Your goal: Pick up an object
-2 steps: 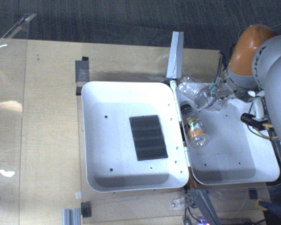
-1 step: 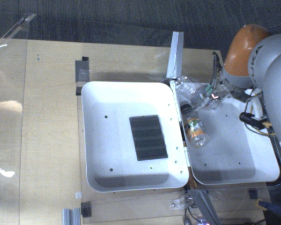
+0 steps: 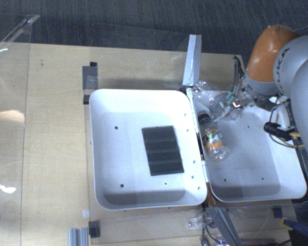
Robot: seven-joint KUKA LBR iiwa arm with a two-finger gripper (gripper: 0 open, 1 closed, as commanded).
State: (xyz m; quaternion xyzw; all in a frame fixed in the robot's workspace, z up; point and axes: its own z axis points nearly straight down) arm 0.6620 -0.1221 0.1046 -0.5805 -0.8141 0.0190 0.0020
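1. White plastic, left bin [image 3: 105, 152]: shallow tray with rounded corners, nearest the lower edge of the view. It holds one dark ribbed rectangular pad [image 3: 162, 150], lying flat near the middle and slightly skewed, well apart from every wall. Probably a spare candidate, far from the arm's present reach.

2. White plastic, right bin [image 3: 256, 173]: set flush against the left bin, so the two rims touch along a shared edge. This lets a pick from one be dropped into the other with little travel.

3. Small clear bottle [image 3: 213, 138]: dark cap, orange-and-green label, lying on its side just beside the dividing rim, cap toward the far end. The likeliest thing to be picked; being round and on its side, it may roll when nudged.

4. Crumpled clear plastic wrap [image 3: 211, 97]: bunched in the far left corner of the right bin, close to the bottle's cap end. Glare makes its outline uncertain.

5. Gripper [image 3: 235, 104]: low over the far end of the right bin, next to the wrap. Whether its grasp is spread or closed cannot be told; nothing is seen held.

6. Grey arm with orange band [image 3: 269, 53]: enters from the right, cables trailing over the bin.

7. Bench [image 3: 51, 137]: pale wood under a clear glossy sheet, with metal brackets fixing the bins.

8. Floor [image 3: 118, 9]: dark grey carpet beyond.
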